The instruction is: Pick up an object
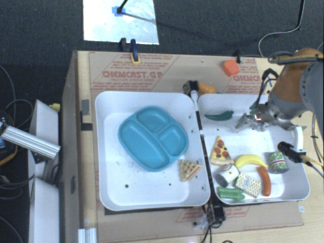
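Gripper (251,119) low over right bin (293,189), fingers apparently spread, nothing between.

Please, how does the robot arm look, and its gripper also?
The arm is grey with a wide orange band above the wrist. The gripper is small, of pale metal, with a little reddish light on it. A thin black cable curves beside the wrist.

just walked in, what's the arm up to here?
The KUKA arm reaches in from the right, its gripper over the upper part of the right bin, near a green pepper. Nothing is visibly held. Toy foods, including a pizza slice, banana and sausage, lie below it. The left bin has a blue divided plate.
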`<state>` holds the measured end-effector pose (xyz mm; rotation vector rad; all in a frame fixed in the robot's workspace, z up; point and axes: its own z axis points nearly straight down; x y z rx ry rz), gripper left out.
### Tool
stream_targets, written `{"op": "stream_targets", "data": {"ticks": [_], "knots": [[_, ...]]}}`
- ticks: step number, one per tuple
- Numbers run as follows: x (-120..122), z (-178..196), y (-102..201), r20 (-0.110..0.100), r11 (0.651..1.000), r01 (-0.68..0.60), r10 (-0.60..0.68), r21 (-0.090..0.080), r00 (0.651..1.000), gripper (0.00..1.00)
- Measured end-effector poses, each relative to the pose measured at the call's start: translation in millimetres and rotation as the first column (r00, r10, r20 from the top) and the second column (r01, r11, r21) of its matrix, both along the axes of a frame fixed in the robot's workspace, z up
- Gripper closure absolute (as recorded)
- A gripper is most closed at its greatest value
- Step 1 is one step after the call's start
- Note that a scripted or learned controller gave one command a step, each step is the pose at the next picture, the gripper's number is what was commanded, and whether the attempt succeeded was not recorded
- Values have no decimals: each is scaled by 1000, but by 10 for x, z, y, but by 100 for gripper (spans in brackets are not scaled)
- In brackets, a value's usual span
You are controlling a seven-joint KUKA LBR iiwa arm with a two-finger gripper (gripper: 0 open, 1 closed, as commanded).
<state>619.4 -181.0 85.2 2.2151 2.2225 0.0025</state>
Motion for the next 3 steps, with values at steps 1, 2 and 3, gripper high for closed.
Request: {"op": "stream_targets", "data": {"ticks": [1,2,3], "knots": [[-717,-9,-127,-3,1000,3,-3,1,1000,0],[-115,1602,-257,3,1000,-1,1,-1,1000,0],[-584,764,888,-5,1000,0,0,3,1000,0]]}}
